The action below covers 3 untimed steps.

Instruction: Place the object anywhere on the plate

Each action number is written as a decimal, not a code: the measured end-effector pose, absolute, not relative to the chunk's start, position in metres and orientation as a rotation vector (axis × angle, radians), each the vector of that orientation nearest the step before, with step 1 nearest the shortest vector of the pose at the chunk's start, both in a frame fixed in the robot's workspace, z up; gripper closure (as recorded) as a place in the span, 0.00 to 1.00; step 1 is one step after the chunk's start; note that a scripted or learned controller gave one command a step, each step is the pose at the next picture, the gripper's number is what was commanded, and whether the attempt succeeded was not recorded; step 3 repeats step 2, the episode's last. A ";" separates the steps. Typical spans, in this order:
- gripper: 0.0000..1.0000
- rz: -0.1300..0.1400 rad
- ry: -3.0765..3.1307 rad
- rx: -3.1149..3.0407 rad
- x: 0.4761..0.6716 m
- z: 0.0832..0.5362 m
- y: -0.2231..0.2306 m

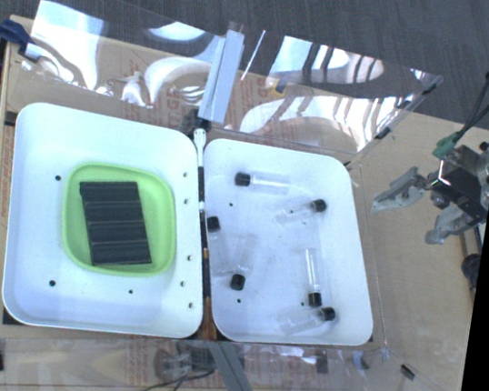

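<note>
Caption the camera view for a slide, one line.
Dark ribbed rectangular block on green square plate in left white bin; clear black-capped vials in right white bin.

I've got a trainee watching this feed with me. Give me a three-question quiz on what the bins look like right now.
1. True or false: the dark ridged block lies on the green plate in the left bin.
2. Multiple choice: what lies scattered in the right bin? A) clear vials with black caps B) metal bolts C) red balls
3. Fill in: the gripper is outside the bins, off the ___ bin's far corner.

Key: 1 true. 2 A, for example the vial near the far edge. 3 right.
</note>
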<state>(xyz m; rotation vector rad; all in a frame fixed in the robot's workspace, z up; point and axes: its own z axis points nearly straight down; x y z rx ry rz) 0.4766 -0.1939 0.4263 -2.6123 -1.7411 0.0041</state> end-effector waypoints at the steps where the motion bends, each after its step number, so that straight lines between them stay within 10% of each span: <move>1: 0.00 0.007 -1.749 -2.605 0.518 0.303 -0.200; 2: 0.00 0.001 -1.741 -2.615 0.551 0.429 -0.198; 3: 0.00 0.001 -1.741 -2.615 0.551 0.429 -0.198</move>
